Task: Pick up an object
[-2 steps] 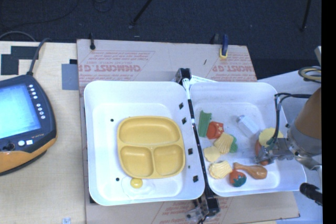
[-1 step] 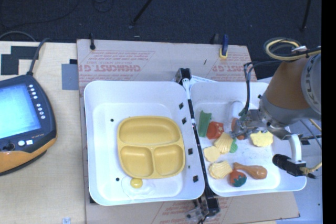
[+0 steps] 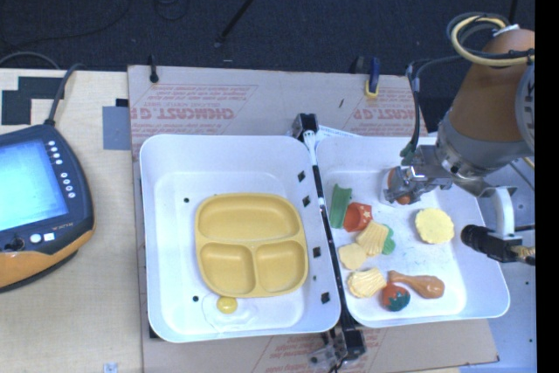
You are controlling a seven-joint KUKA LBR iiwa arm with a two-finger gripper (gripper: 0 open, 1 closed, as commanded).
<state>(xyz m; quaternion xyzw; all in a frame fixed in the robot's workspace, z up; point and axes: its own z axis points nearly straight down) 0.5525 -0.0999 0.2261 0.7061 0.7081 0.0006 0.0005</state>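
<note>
Camera view, from left to right: the left bin (image 3: pixel 166 179) holds a yellow divided tray (image 3: pixel 251 242) with a small yellow piece (image 3: pixel 227 305) below it, all well apart from the gripper. The right bin (image 3: pixel 489 293) holds toy food: a green strip (image 3: pixel 339 205), a red piece (image 3: pixel 357 216), ridged yellow chips (image 3: pixel 372 237), a drumstick (image 3: pixel 419 283) and a round yellow slice (image 3: pixel 434 226). The gripper (image 3: pixel 403 185) sits low in this bin, something small and reddish just under it; whether the fingers are spread or pinching cannot be told. These toys look light, stiff and smooth, so probably slippery. The red piece, just left of and below the fingers, seems best taken across its narrow sides.
</note>
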